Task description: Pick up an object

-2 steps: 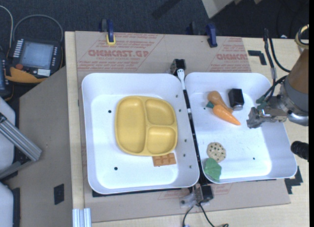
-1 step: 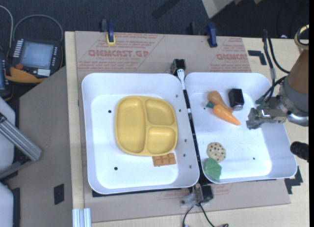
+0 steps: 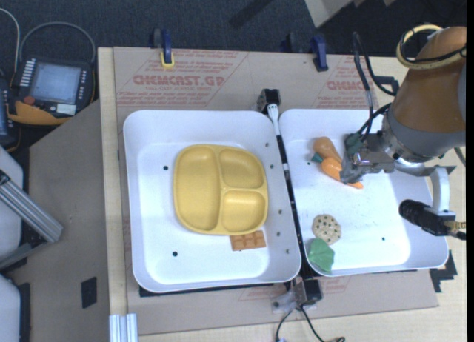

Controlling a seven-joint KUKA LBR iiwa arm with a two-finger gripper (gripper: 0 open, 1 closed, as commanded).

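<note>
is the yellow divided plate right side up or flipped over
Right side up. The yellow divided plastic plate in the left white bin shows its three hollow compartments and raised dividers facing the camera, with nothing in them.

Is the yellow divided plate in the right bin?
No, the yellow plate lies in the left bin.

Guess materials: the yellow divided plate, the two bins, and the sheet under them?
Yellow divided plate: likely molded plastic, with a smooth, slightly glossy surface and soft rounded compartment ridges. Left bin and right bin: probably thin formed plastic, white, with a soft sheen and rounded corners. Sheet: apparently brown masking paper over a cast plastic panel, matte with repeated red print; material beneath cannot be confirmed.
</note>
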